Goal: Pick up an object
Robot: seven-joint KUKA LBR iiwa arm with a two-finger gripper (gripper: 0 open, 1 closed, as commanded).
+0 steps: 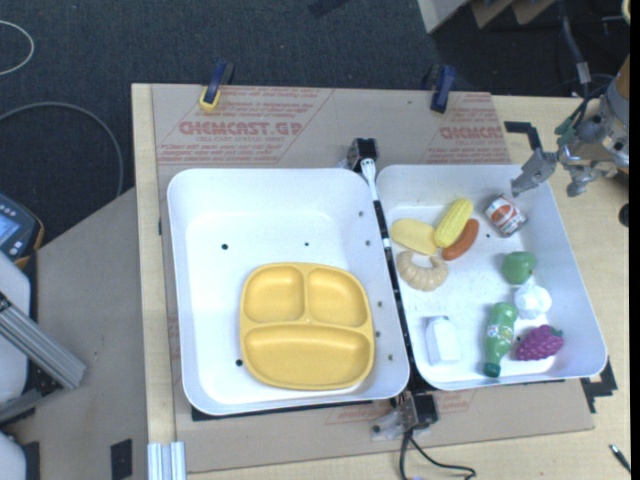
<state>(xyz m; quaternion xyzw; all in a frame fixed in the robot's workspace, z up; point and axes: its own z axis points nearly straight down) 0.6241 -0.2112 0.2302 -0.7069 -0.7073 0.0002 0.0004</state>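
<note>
The right bin (pixel 575 268) holds several toy foods: a corn cob (pixel 453 221), a yellow fruit (pixel 413 234), an orange sausage (pixel 461 240), a beige ring (pixel 421 271), a small red-and-silver can (pixel 504 216), a green pepper (pixel 518 266), a white garlic bulb (pixel 532 298), a green bottle (pixel 499 336), purple grapes (pixel 538 343) and a white block (pixel 441 340). My gripper (pixel 553 180) hovers at the bin's far right corner, just beyond the can. It is open, with nothing between its fingers.
The left bin (pixel 200 218) holds a yellow divided plate (pixel 306 325). A black clip (pixel 364 154) sits where the two bins meet at the back. Two clamps (pixel 212 90) (pixel 441 86) pin the cardboard sheet under the bins.
</note>
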